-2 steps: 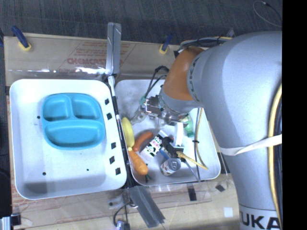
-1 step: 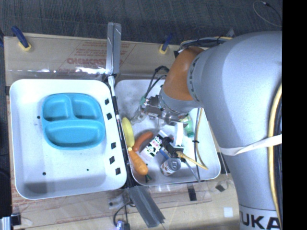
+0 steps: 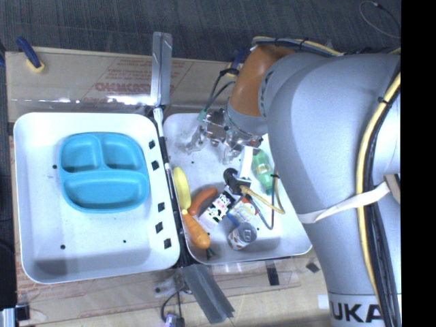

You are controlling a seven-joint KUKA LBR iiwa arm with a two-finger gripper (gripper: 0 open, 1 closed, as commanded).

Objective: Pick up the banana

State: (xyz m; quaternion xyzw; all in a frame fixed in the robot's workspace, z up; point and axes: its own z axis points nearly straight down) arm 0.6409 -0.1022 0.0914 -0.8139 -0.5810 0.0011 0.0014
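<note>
Left bin (image 3: 41, 203) holds just a blue divided tray (image 3: 103, 170), flat near the middle, well apart from the task stuff. Banana (image 3: 181, 188) sits in the right bin (image 3: 178, 127), lying lengthwise hard against its left wall by the divider, so likely awkward to straddle on that side. Just beside it an orange hot-dog-like piece (image 3: 203, 199), a carrot (image 3: 197, 231) below, then a black-and-white carton (image 3: 218, 208), a can (image 3: 242, 236), a green bottle (image 3: 261, 166) under the arm. Clutter is packed to the banana's right. Gripper (image 3: 216, 136) hangs over the bin's upper part, above and right of the banana, holding nothing visible; can't tell from this angle how its claw is set.
</note>
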